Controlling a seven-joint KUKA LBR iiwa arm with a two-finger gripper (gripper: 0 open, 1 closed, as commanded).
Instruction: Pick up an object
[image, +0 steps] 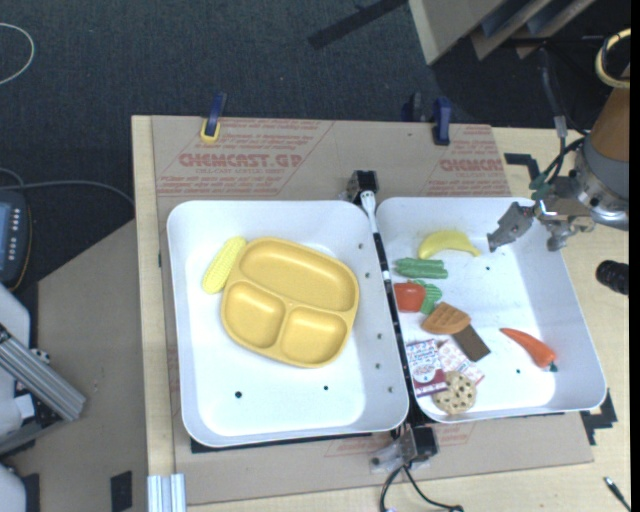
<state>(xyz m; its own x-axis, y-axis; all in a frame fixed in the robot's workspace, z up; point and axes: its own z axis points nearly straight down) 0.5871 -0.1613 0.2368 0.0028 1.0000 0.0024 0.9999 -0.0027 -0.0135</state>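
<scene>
My gripper (530, 232) hangs over the far right part of the right bin (560, 300). Its fingers (503, 231) stand open, and nothing is between them. A yellow banana (447, 243) lies just to the left of the gripper. Below the banana are a green pea pod (420, 268), a red tomato-like piece (409, 296) and a brown piece (446, 319). An orange-red carrot (530, 346) lies near the bin's right wall. A cookie (455, 393) and a printed packet (428, 359) sit at the front.
The left bin (200, 380) holds a yellow divided tray (290, 300) with a corn cob (223, 264) at its left edge. A dark chocolate-like bar (472, 343) lies beside the brown piece. Clamps (212, 120) grip the board's far edge.
</scene>
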